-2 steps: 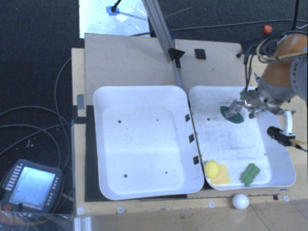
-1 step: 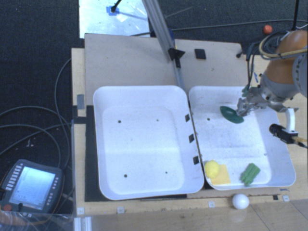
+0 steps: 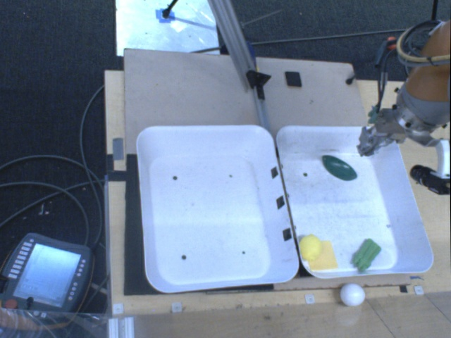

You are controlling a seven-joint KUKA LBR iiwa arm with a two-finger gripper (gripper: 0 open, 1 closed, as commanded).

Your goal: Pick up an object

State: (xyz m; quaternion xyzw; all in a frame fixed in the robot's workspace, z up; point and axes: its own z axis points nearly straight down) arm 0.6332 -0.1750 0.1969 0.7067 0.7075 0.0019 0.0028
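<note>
White left bin (image 3: 211,210) holds nothing for us. In the right bin (image 3: 402,210) lie a yellow toy (image 3: 317,251), a green ridged piece (image 3: 366,253) and a dark green oval (image 3: 339,167), all ungrasped. We cannot tell the pincer (image 3: 369,145) state; it hangs just beside the oval. Pickup remains undone.

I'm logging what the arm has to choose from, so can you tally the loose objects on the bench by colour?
Green: 2, the dark green oval and the ridged green piece, both in the right bin.
Yellow: 1, the yellow object in that bin's near-left corner.
White: 1, the white ball on the bench in front of the bins.
Total: 4
</note>
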